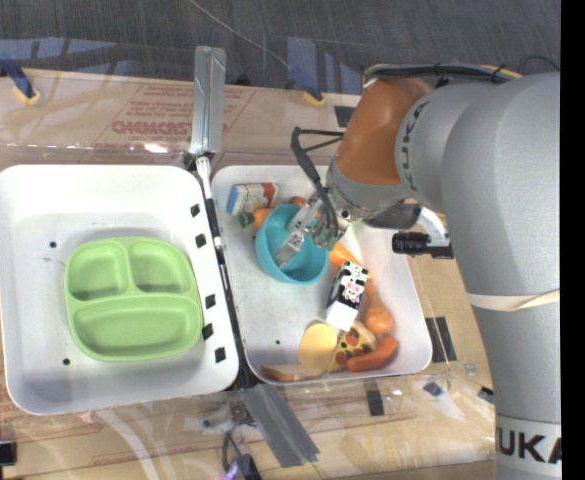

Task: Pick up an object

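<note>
Gripper (303, 236) sits over the blue bowl (290, 258) in my right bin (409, 286) | grip state: can't tell | toys crowd the near edge | green tray (130, 298) alone in left bin (22, 268)

My one fixed camera looks down at a slant on the counter (92, 108), both bins (32, 198) in frame.

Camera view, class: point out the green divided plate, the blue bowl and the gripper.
green divided plate (132, 298): camera view, on its centre ridge, left bin.
blue bowl (272, 253): camera view, on its left inner wall, right bin.
gripper (302, 236): camera view, between its fingertips, over the bowl.
</note>
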Robot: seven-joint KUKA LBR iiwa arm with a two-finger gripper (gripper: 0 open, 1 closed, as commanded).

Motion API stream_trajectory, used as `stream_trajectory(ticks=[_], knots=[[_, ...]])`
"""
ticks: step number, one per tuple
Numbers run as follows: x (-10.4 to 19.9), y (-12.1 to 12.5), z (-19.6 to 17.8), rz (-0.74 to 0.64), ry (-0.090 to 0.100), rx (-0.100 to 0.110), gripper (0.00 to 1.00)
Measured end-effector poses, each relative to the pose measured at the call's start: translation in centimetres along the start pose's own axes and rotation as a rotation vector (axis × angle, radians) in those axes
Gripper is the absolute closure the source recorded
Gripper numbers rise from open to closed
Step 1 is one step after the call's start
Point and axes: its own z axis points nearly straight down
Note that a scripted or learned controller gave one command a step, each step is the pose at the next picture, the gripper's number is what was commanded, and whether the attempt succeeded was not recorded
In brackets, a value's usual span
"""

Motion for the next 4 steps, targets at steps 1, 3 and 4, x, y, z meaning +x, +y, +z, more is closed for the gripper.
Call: stream_trajectory(ticks=[1,3,4], knots=[[2.1,3.0,-7.0,0.232,-0.014,-0.017,0.0],[-1.1,3.6,-0.1,0.294,-0.014,-0.005,1.0],[-0.6,3.6,-4.7,0.683,-0.015,-0.015,1.0]])
